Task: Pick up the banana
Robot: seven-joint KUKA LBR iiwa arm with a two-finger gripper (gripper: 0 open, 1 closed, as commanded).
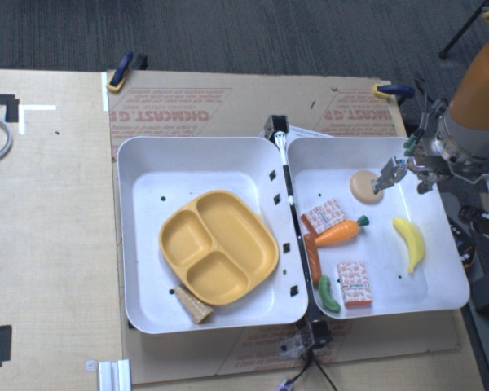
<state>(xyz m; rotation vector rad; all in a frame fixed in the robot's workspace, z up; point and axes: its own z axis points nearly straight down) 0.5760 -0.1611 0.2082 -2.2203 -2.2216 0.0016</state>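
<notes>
Jaws status: my jaws (407, 172) hang over the upper right part of the right bin (440, 296), near the tabletop's right edge. From this slanted view I cannot tell whether they stand apart or together; nothing is visible between them, so I report no hold.

Target location: the banana (411, 244) lies on the floor of the right bin, close to that bin's right wall, lengthwise toward the near rim. It sits below my jaws in the picture and apart from them; no contact is evident.

Nearby items in the right bin:
- a round tan disc (363, 186), just beside my jaws toward the divider;
- a carrot (340, 233) and a small red-patterned packet (323, 216) near the middle;
- a second packet (354, 283) and a green vegetable (328, 295) near the bin's near edge, with a reddish sausage-like item (312, 257) along the divider.
All of these lie well apart from the banana, so its surroundings are free.

Left bin (138, 218): a yellow divided plate (218, 247) and a brown wedge (194, 305) at its near edge. Neither bears on the task.

Progress assessment: the pick is not yet done. The banana rests undisturbed in the bin. I judge the work to be at the approach stage. Remaining steps: bring the jaws over the banana's middle, turn them across its narrow width, descend, clamp, and lift clear of the bin.
</notes>
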